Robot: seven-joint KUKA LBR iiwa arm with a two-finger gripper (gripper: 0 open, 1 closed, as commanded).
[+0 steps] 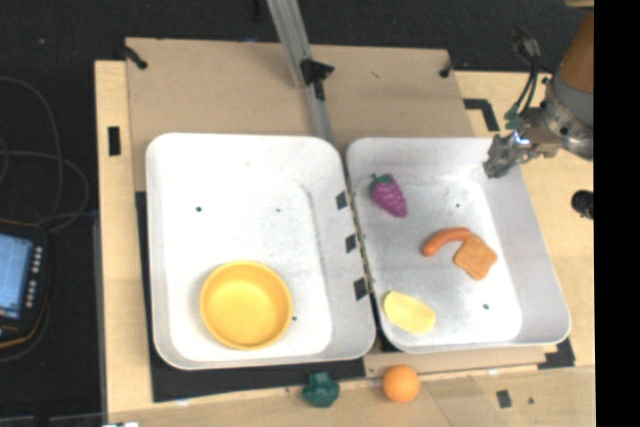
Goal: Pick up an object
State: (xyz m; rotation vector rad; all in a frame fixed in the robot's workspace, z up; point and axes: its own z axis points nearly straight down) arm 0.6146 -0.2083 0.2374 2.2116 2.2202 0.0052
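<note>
End effector (500, 158) over right bin (520, 245) upper-right rim; opening cannot tell; nothing visibly held.

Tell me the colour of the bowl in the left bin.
Yellow; the bowl shows plainly in the camera view, near the left bin's front.

Robotics lab: plywood bench (250, 85), two white bins (170, 215).

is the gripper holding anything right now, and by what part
Nothing held: the gripper hangs over the right bin's far right corner, apart from the toys.
</note>
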